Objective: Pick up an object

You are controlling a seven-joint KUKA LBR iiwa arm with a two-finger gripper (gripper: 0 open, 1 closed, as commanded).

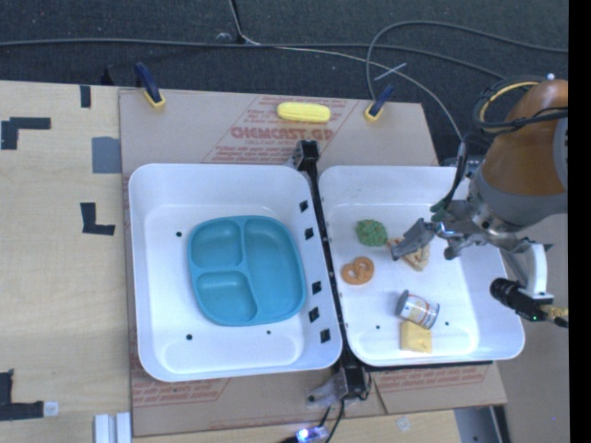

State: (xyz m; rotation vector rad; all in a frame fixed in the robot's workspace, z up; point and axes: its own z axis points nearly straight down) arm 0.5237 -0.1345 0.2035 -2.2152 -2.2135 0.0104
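Observation:
The right bin (pixel 462 187) holds several small items. A green broccoli piece (pixel 372 233) lies near its left side, with an orange pretzel (pixel 357 270) just below it. A small tan piece (pixel 416 260) sits near the middle. Lower down are a little can (pixel 417 309) on its side and a yellow cheese wedge (pixel 416 339). My gripper (pixel 423 247) hangs low over the middle of this bin, right at the tan piece and just right of the broccoli. Whether it touches the tan piece is unclear.
The left bin (pixel 152 210) carries a blue divided plate (pixel 246 270). A black divider (pixel 319 238) runs between the bins. A yellow banana-like toy (pixel 303 112) and two clamps (pixel 150 89) sit on the cardboard behind. Cables arc over the right bin's back.

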